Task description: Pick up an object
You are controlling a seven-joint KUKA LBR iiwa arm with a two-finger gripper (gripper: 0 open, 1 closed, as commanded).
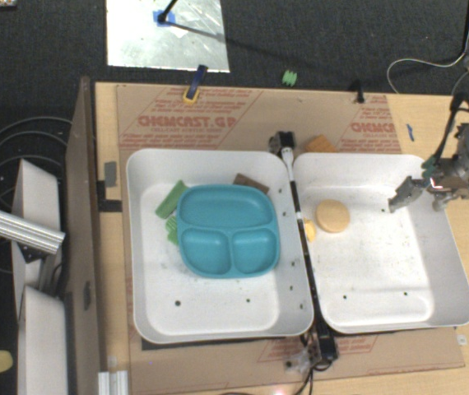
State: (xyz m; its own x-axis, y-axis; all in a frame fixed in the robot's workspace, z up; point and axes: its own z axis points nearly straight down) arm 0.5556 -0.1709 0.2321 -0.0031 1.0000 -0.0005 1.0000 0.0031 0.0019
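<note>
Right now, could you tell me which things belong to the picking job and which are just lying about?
Job:
- end effector, over the right bin
- round tan disc in that bin
- blue divided plate, green pieces and brown piece in the left bin

Lying about:
- foil sheet
- cables
- yellow-blue clamp

Tabletop (243, 109): I see brown board with red lettering under both bins.
Metal sheet (167, 23): lies beyond the tabletop's far edge, a blue clip on it.
Yellow-and-blue clamp (193, 86): I note it at the far edge.
Green clip (290, 77): near the far edge.
Cables (12, 151): coiled on dark floor, left of the tabletop.
</note>
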